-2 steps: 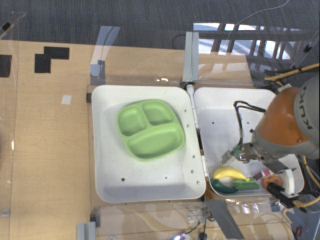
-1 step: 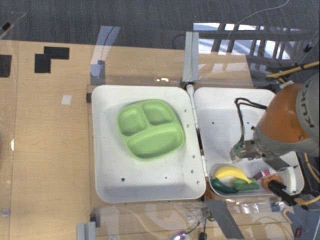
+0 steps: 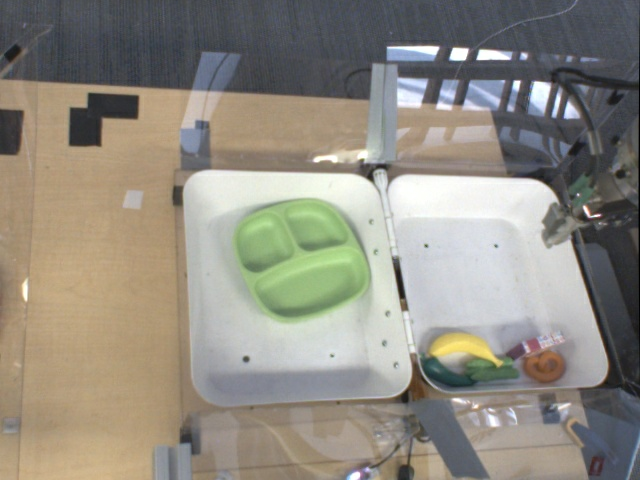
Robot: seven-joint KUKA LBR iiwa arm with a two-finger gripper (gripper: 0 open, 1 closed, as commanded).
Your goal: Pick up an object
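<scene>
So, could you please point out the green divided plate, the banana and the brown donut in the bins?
green divided plate (image 3: 300,258): camera view, on the ridge between its compartments.
banana (image 3: 462,346): camera view, middle of its yellow body.
brown donut (image 3: 545,366): camera view, on its ring.

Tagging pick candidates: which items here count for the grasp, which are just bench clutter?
Job:
gripper
yellow banana
green vegetable
orange ring
small red item
right bin

Lying about:
green divided plate
left bin
</scene>
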